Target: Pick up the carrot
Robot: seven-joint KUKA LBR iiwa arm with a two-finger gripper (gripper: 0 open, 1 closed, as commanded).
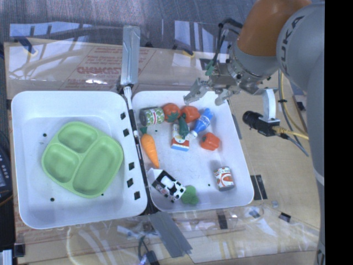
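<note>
The orange carrot [149, 150] lies in the right bin [237, 164] close to its left wall, its green top pointing up toward a small can. My gripper [208, 95] hangs above the bin's far edge, up and to the right of the carrot and well apart from it. Its two fingers [192, 94] are spread, with nothing between them.
The right bin also holds a can [151, 116], tomatoes [189, 113], a blue bottle [202, 121], a carton [180, 137], an orange pepper [209, 141], a red can [223, 178], a cow-patterned box [168, 186] and broccoli [190, 195]. A green divided plate [81, 158] sits in the left bin [27, 203].
</note>
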